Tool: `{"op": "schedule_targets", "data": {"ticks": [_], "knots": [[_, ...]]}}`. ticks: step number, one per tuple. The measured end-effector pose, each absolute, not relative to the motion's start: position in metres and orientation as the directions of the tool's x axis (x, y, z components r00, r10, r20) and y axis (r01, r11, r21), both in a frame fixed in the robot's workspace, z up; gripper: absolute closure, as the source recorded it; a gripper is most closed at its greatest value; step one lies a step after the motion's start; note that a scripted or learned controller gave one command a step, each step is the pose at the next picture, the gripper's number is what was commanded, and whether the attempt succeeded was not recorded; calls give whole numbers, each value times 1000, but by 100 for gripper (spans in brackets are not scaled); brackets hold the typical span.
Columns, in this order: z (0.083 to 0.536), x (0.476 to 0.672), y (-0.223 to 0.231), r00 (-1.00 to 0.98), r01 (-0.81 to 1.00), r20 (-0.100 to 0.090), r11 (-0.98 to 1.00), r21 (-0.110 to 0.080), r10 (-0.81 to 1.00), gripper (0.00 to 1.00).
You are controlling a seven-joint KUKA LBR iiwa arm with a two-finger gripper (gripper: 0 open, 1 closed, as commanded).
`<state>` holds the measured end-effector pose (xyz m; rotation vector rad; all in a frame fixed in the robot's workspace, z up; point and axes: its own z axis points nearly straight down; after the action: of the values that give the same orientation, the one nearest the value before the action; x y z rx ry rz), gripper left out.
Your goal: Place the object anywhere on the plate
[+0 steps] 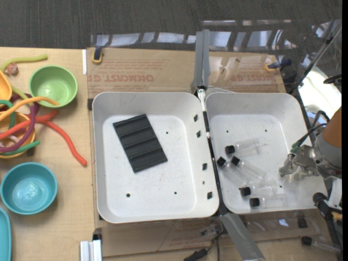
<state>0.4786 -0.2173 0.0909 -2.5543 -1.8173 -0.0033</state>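
Gripper at right bin's right edge — finger state cannot tell; clear vials lie scattered beside it. Black ridged plate in left bin — nothing on it.

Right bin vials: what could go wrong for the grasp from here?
1. The vials are clear and hard to make out against the white right bin; a grasp may miss.
2. They lie close together, so the gripper may knock neighbours.
3. The black plate sits in the left bin, across the divider.
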Motion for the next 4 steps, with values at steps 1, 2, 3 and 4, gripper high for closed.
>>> {"op": "schedule_targets", "data": {"ticks": [1, 2, 3, 4], "knots": [[92, 478, -213, 482, 876, 2, -482, -3, 876, 100], [92, 480, -209, 646, 763, 8, -646, -7, 763, 100], [93, 482, -204, 751, 660, 13, -751, -13, 660, 100], [94, 484, -200, 857, 515, 17, -857, -24, 514, 100]]}}
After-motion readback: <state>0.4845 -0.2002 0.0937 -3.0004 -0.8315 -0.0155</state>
